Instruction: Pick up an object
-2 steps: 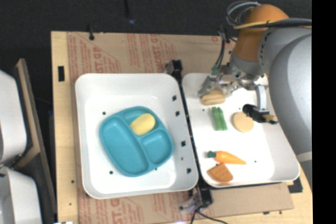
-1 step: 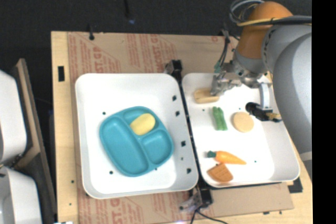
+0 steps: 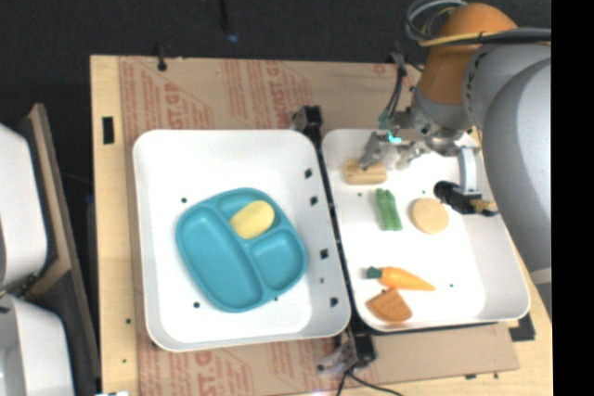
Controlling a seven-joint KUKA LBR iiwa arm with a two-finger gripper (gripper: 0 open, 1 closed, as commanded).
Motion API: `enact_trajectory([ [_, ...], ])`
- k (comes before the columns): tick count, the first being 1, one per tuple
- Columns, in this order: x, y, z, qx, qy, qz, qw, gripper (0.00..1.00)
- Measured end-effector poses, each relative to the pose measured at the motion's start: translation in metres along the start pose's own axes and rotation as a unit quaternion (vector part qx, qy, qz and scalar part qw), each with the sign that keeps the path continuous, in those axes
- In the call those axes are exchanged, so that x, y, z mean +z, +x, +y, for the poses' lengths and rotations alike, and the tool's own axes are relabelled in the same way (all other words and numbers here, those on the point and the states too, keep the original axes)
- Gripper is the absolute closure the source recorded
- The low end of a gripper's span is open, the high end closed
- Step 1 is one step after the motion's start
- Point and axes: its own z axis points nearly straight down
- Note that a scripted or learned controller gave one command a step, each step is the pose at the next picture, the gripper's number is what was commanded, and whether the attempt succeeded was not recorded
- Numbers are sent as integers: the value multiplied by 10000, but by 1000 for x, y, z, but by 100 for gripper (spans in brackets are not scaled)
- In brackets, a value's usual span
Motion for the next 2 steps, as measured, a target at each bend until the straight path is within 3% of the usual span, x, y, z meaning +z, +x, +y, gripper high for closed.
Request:
enact_trajectory([
  [1, 11, 8, -33, 8, 15, 6, 10000, 0],
  [2, 11, 35, -65, 1, 13, 8, 10000, 0],
])
